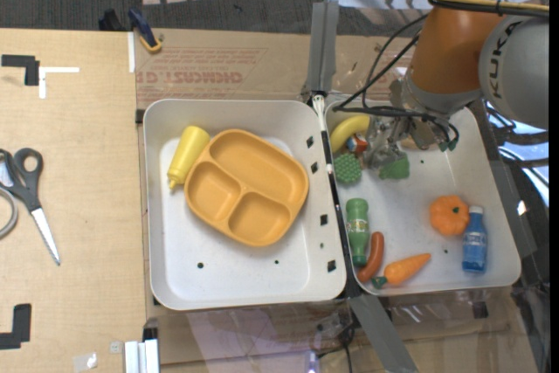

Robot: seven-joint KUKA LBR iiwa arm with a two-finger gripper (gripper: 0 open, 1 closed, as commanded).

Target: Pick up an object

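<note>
Single fixed camera above bench point(70, 188), slanted down, both bins point(166, 275) framed

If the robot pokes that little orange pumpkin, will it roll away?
The pumpkin looks round, so a poke would probably make it roll or wobble. It sits right beside the blue bottle, which might stop it on that side. It looks like a smooth toy, likely light, so it could slip when squeezed by the gripper.
</note>
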